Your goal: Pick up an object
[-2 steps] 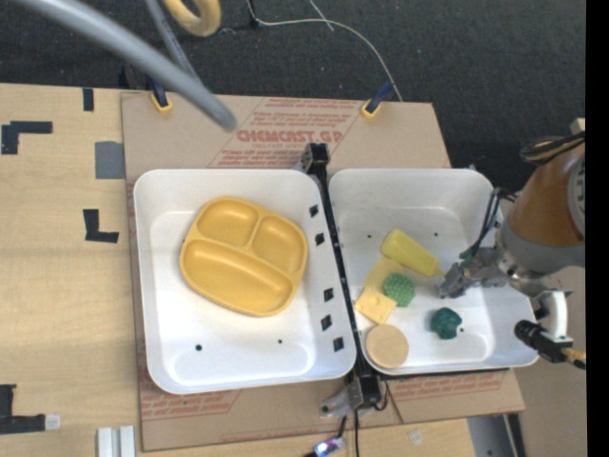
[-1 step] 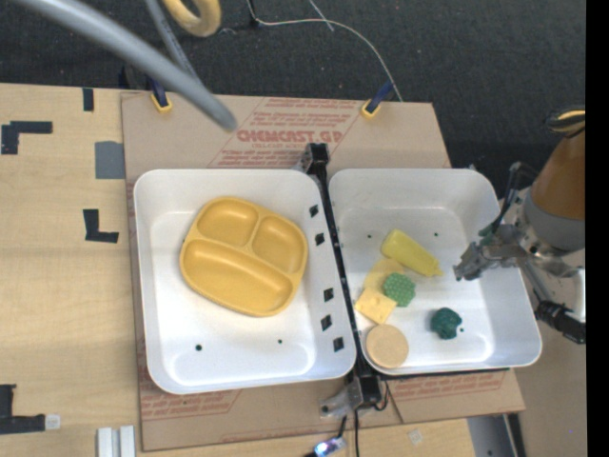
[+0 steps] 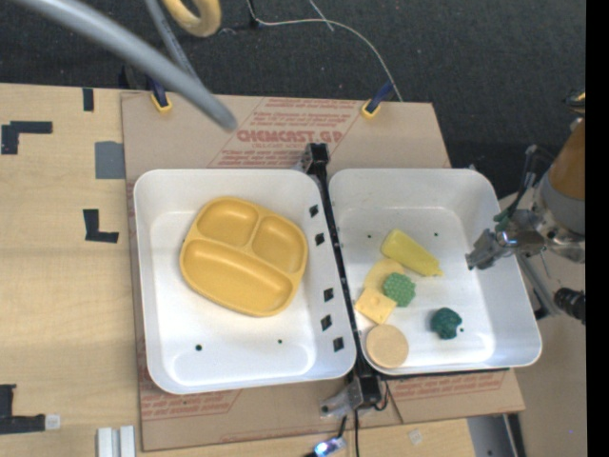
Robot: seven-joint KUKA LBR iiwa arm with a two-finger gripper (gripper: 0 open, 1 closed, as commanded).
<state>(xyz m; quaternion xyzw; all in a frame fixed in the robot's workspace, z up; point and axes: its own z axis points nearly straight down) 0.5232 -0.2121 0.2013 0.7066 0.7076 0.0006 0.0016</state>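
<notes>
Our gripper (image 3: 482, 251) sits at the right bin's (image 3: 476, 190) right rim; whether it is wide or narrow we cannot tell. Nearest is the small dark-green broccoli-shaped toy (image 3: 444, 323) near that bin's front right corner: we should centre above it, then descend straight.

The arm (image 3: 571, 184) is cut off by the edge at three o'clock; the gripper (image 3: 487, 246) is too small to read.
</notes>
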